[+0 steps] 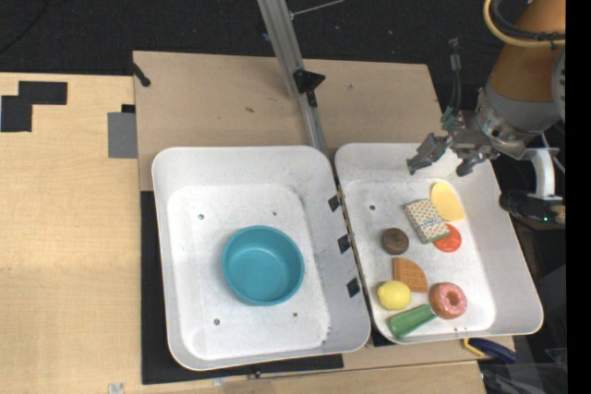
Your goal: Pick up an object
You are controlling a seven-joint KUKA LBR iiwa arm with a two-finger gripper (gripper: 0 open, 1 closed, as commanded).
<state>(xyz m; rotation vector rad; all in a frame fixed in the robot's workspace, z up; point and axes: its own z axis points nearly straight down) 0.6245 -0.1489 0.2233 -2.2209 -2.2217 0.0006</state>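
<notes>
My gripper (447, 159) hangs open over the back edge of the right bin (369, 175), with nothing between its fingers. Below it in that bin lie several toy foods: a pale yellow oval piece (447, 199), a patterned box (426, 219), a red tomato slice (448, 241), a brown round piece (395, 241), an orange wedge (410, 273), a yellow lemon (394, 294), a pink donut (448, 300) and a green cucumber (411, 320). The yellow oval is the nearest to the fingers, a little in front of them.
The left bin (185, 198) holds a teal bowl (263, 265). A metal rail (282, 32) slants down from the back toward the gap between the bins. Black clips (343, 242) sit along the divider. Wooden bench surface lies to the left.
</notes>
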